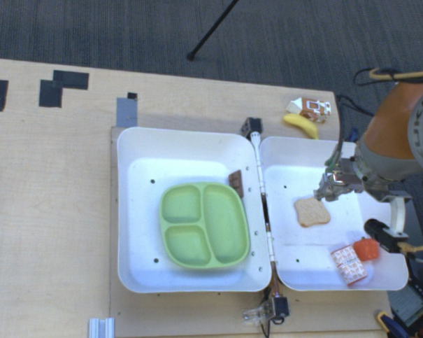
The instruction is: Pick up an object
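Bench (48, 214) of pale wood carries two white bins side by side. Arm (398, 131), grey with an orange band, comes in from the right and reaches over the right bin (296, 161). The left bin (139, 151) holds a green plate (205, 224) with three compartments, which lies flat in the middle of the bin floor.

The end effector (332, 190) hangs over the upper part of the right bin, just beside the upper right edge of the bread (312, 212). It holds nothing that can be seen, and if it is wide or narrow I cannot tell from this angle. The bread is a pale brown slice and lies flat near the middle of the right bin.

A packet (349, 265) with a red and white pattern lies near the lower right corner of the same bin, and a small orange thing (367, 249) is just beside it, toward the right wall.

A banana (301, 124) and a small carton (313, 107) lie on the bench behind the right bin, near each other. A small brown piece (235, 179) lies in the left bin near its right wall, above the plate.
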You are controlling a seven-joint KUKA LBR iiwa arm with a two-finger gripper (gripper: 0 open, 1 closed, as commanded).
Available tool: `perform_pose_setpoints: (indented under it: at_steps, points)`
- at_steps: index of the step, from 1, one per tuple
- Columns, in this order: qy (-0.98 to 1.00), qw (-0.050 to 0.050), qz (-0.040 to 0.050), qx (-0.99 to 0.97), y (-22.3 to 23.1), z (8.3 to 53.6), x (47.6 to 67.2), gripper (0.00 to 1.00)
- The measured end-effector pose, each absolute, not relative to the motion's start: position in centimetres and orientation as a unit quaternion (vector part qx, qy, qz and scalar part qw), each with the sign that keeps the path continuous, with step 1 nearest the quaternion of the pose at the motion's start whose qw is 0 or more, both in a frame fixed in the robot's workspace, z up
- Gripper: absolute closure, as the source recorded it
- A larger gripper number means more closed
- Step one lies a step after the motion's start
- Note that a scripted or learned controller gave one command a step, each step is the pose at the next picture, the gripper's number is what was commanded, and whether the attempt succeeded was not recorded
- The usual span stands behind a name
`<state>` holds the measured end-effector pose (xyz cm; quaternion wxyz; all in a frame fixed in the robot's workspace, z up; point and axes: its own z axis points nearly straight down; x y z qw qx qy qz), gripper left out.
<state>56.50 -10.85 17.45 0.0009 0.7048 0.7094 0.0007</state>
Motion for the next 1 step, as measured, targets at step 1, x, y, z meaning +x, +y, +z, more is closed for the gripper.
perform_pose_setpoints:
  at_steps: [1]
  points:
    - [0.709,0.001,0.0006,0.705,-10.84,17.44,56.5,0.0]
